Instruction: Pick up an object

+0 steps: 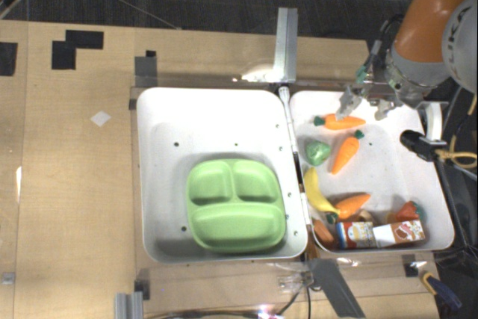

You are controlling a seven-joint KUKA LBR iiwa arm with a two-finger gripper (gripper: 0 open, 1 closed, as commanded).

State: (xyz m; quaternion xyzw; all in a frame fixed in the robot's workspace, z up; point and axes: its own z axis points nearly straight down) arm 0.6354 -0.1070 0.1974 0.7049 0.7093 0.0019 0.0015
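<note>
Your gripper is hanging over the far end of the right bin, right above a carrot.

You are looking at two smooth white bins sitting side by side on a pale wooden bench. The left bin is holding a shiny green tray with three round-cornered dips. In the right bin, the carrot at the far end is lying flat, orange and pointy, and the metal fingers are standing apart, one on each side, with nothing between them. A second carrot is lying just nearer, tilted, beside a small bumpy green toy. Closer still, a curved yellow banana is touching a third carrot. A flat juice box is resting along the near wall.
</note>
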